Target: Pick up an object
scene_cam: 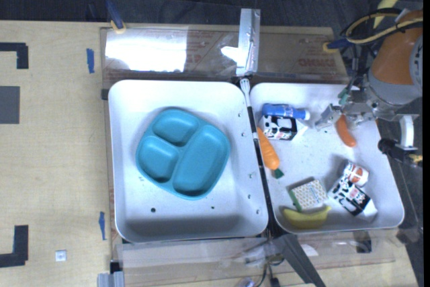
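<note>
Beside right bin (316,151) wall, hand (349,107) blurred, partly covering orange object (347,134)

the arm (396,64) is cut off by the right edge, its end effector (349,107) blurred.

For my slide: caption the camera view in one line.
Arm over the right bin of toys, gripper by an orange piece; blue tray in the left bin.

1. Blue divided tray (183,152) – smooth plastic, kinda matt.
2. Both white bins (127,111) look like glossy plastic.
3. Bench top (47,144) – pale wood, matt.
4. Clear sheet (144,50) behind looks shiny.
</note>
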Available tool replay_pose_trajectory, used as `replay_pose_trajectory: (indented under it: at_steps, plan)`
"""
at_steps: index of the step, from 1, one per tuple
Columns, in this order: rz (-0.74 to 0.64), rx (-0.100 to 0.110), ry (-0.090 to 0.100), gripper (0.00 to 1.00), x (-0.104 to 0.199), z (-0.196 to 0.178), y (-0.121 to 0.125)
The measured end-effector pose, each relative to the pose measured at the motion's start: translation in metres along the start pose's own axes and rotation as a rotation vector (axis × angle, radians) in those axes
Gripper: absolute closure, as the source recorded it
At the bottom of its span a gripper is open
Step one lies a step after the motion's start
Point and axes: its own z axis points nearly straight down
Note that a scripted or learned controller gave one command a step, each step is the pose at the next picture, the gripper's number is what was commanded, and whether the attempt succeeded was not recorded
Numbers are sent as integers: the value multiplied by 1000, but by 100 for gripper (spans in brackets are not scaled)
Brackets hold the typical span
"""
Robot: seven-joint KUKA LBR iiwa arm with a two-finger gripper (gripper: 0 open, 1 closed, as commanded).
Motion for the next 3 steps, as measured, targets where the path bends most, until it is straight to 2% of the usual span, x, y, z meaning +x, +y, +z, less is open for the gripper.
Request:
replay_pose_trajectory:
  at_steps: [1,2,3]
  plan:
    - [0,-3,-2,100,-1,-11,1]
    - [-191,0,0,100,11,14,-35]
    - [-199,-1,7,0,17,13,-33]
